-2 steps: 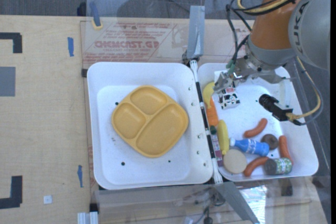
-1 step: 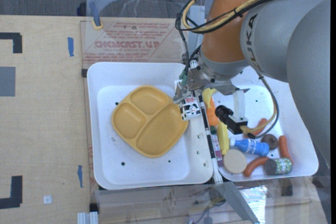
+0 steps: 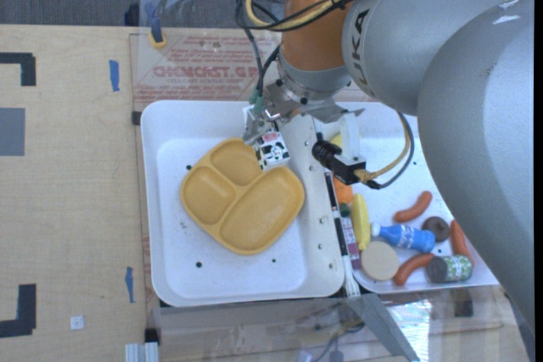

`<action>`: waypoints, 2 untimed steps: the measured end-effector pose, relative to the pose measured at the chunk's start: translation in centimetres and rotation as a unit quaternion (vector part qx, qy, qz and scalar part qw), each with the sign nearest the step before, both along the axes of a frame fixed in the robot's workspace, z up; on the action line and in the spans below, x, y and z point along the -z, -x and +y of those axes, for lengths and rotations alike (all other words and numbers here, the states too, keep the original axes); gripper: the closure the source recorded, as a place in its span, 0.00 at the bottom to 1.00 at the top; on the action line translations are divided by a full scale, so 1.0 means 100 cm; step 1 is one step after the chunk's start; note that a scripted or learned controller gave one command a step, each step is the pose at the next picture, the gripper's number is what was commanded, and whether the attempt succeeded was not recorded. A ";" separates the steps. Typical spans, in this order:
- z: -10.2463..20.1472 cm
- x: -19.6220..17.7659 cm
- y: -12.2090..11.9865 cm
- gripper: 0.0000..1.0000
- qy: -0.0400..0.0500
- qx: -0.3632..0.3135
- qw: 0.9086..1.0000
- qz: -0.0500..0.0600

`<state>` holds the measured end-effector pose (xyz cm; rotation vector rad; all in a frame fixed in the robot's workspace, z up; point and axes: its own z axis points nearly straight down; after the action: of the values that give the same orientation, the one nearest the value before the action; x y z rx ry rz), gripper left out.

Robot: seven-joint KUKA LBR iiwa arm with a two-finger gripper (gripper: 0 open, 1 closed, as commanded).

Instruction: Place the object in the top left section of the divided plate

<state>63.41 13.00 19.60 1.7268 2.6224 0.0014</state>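
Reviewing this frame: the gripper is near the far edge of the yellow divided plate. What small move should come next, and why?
Probably a short shift toward the plate's top left section, then a lowering. The gripper hangs over the upper right rim of the yellow divided plate in the left bin, with a small black-and-white object just under it, at the plate's edge rather than inside a section. Whether the object is gripped is unclear.

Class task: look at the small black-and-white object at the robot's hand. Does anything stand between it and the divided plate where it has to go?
Nothing visible does. The black-and-white object sits at the hand, right at the yellow divided plate's upper rim, and the plate's sections look bare.
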 end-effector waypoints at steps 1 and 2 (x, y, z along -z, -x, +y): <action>0.065 0.034 -0.027 1.00 0.000 -0.139 0.990 -0.001; 0.055 0.064 -0.010 1.00 -0.001 -0.162 0.987 -0.008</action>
<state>64.46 18.50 13.24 1.2738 2.8569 0.0187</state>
